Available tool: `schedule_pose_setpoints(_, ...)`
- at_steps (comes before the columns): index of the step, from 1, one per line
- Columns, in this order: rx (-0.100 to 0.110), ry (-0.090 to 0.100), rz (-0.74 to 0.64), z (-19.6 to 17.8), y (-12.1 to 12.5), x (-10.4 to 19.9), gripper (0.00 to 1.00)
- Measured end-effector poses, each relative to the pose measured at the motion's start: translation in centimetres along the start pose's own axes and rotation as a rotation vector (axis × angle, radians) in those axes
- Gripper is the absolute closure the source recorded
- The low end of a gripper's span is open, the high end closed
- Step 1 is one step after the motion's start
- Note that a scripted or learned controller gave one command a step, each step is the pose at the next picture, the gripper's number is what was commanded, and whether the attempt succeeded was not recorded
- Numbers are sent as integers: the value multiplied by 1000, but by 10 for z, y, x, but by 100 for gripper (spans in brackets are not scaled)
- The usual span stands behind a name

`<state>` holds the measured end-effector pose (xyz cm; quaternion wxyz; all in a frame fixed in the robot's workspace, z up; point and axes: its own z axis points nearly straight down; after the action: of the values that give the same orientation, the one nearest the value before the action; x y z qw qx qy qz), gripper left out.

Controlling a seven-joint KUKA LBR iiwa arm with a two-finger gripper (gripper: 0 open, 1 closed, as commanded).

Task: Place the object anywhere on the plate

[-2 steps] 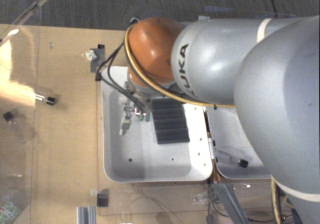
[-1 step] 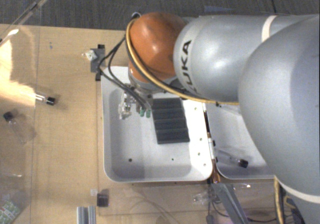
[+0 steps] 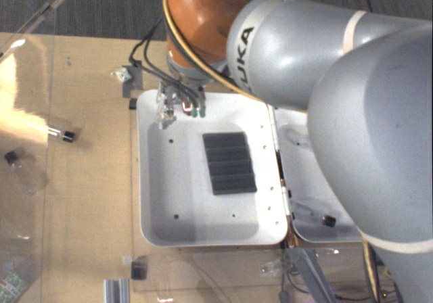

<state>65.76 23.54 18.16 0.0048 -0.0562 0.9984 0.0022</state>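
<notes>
The big grey KUKA arm (image 3: 338, 92) covers most of the right-hand shallow white bin (image 3: 308, 227), so just a strip of that bin's floor and its near rim can be seen. A small clear tube with a black cap (image 3: 318, 217) lies on that visible strip, partly under the arm's shadow. The arm's own lower body runs off the right and bottom edges. Which thing is meant as the object cannot be made out with certainty, and nothing that reads plainly as a plate can be identified; the nearest candidate is a dark ribbed rectangular pad (image 3: 230, 163) lying flat near the middle of the left-hand shallow white bin (image 3: 155, 224).

The arm reaches in from the right and bends down at its orange band (image 3: 203, 14), with black cables (image 3: 150, 48) looping beside the wrist. The two-finger gripper (image 3: 181, 107) hangs over the far left corner of the left bin, well apart from the ribbed pad. Its tips are small and blurred against the white wall, so I cannot tell whether the jaws are released or clenched, and nothing is clearly seen between them.
</notes>
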Motion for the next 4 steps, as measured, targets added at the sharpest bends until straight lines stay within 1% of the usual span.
schedule_pose_setpoints(1,-2,-1,-855,-2,-1,-12,100)
schedule_pose_setpoints(2,-3,-2,-1401,-52,-13,-11,100)
schedule_pose_setpoints(3,-3,-2,-1401,-52,-14,-11,0)
schedule_pose_setpoints(4,-4,1,-1256,40,-37,-4,0)
